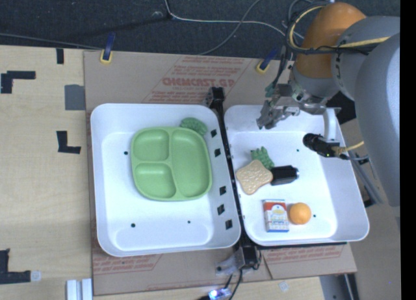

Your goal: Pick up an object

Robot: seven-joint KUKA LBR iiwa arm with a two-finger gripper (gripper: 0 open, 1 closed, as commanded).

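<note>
The claw (268,118) is hovering over the upper edge of the right bin (344,227), right of center — whether it is spread, I cannot tell. Below it, toward the lower right, a cracker (253,176), a small box (275,215) and an orange (299,213) are lying untouched.

Even, bright overhead light, soft shadows, mild glare on white bins (110,162), slightly soft focus.

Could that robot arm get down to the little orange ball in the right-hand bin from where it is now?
Probably yes. The orange ball lies uncovered near the bin's front, with only a small carton beside it; the gripper hangs over the same bin's back.
</note>
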